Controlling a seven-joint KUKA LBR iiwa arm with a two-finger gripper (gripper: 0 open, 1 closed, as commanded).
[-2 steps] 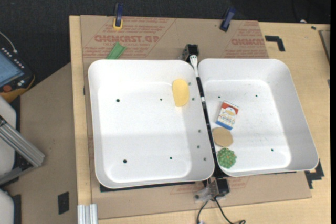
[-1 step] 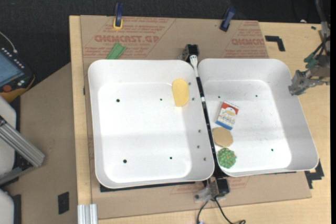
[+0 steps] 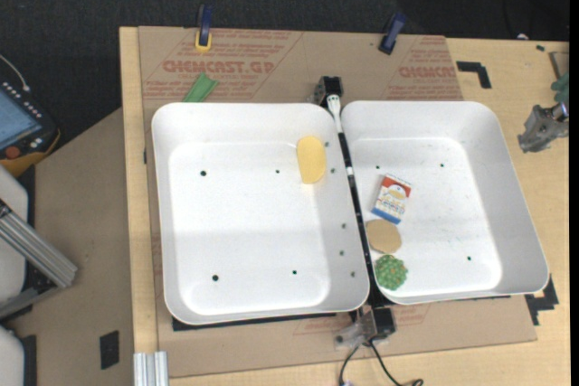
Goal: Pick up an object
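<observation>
We had one fixed camera above the bench, looking down at a slant toward 12 o'clock. Mid-range: both white bins fit whole, side by side, floor visible beyond at 12 and 9.

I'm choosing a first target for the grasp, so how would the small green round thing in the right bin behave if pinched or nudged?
The green round thing looks bumpy and rounded, so it may roll or skid on the smooth white bin. It seems small and probably light. It lies against the tan disc near the bin's wall, so a nudge would likely shift both.
</observation>
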